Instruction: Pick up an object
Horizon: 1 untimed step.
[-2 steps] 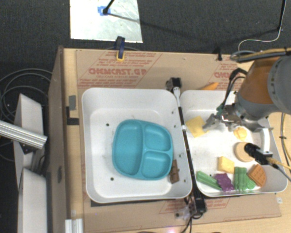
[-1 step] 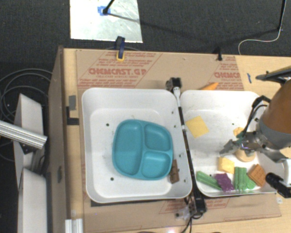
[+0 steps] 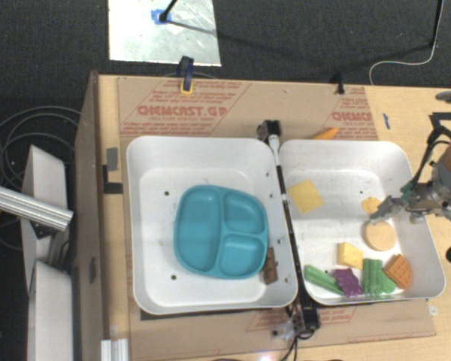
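Camera view: the grey two-finger gripper [image 3: 385, 208] is hovering low in the right shallow white bin [image 3: 346, 156], fingers apart w/ nothing between them, just above the round tan cookie-like disc [image 3: 379, 236]. Pick is looking not yet done; descent, closing & lift are remaining.

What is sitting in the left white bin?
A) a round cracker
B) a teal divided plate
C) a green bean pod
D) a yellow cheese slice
B: the teal divided plate lies in the left bin, with a small brown piece at its right edge; the yellow slice and the other toy foods are in the right bin.
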Each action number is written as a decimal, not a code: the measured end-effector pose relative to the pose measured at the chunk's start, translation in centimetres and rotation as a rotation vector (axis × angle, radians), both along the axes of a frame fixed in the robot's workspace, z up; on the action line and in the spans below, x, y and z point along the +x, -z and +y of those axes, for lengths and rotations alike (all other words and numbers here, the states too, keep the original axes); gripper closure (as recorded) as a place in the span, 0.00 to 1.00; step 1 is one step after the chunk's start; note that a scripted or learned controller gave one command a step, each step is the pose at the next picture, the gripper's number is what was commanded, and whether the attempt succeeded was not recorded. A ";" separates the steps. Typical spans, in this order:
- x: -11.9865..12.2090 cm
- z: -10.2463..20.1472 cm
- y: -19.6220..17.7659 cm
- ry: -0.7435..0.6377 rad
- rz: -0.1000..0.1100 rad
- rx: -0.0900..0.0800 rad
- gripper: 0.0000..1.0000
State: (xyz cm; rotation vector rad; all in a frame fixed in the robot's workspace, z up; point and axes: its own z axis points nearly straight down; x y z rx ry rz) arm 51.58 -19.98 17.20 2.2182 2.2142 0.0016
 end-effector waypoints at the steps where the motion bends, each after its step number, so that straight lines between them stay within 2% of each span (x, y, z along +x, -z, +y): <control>1: 6.2 0.5 9.1 -0.009 0.001 0.002 0.00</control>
